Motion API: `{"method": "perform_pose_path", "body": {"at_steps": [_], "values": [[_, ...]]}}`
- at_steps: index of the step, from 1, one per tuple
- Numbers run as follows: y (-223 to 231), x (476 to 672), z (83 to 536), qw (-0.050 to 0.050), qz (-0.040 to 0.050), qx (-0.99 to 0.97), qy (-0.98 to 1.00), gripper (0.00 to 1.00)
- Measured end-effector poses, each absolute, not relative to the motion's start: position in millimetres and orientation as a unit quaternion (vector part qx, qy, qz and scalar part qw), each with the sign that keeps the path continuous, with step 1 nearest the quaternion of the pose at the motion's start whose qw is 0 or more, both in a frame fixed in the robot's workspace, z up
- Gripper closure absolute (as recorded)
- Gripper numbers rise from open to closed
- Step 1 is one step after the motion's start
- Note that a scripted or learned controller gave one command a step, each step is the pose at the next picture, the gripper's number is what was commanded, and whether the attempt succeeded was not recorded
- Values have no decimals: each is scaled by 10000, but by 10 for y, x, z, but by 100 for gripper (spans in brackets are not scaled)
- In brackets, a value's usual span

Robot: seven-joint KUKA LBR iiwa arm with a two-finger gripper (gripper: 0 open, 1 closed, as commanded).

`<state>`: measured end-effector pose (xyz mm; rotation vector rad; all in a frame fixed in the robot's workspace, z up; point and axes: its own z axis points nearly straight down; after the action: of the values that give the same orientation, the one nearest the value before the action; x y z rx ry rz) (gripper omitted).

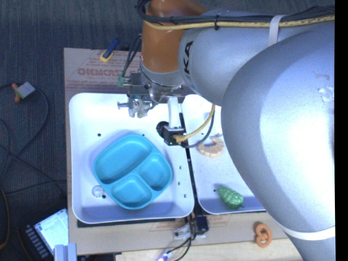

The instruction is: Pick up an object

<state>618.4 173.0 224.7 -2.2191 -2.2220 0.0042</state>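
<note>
The gripper (140, 106) hangs over the far end of the left bin (81, 145), at about twelve o'clock from the blue tray (133, 170); whether its jaws are open or closed cannot be told, and nothing is seen held in them. The tray, a three-part dish with rounded corners, fills most of that bin's middle, sitting cornerwise with its long axis running from ten o'clock to four o'clock; its large compartment lies toward ten, the two small ones toward four and six. Bare white floor lies between the tray and the bin's far wall, under the gripper, and a narrower strip runs along the left wall; the tray's right corner comes close to the wall shared with the right bin (204, 200). In the right bin a pale ring (211, 147) lies near the shared wall at three o'clock from the tray, and a green lump (230, 197) lies near the front wall, its length pointing ten to four. The arm (261, 91) covers the rest of that bin.
</note>
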Motion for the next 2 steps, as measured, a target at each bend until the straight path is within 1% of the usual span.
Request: {"method": "perform_pose_path", "body": {"at_steps": [1, 2], "values": [[2251, 5848, 2448, 7, 6, -7061, -7081, 100], [2330, 5251, 2432, 6, 15, -7065, -7077, 100]]}}
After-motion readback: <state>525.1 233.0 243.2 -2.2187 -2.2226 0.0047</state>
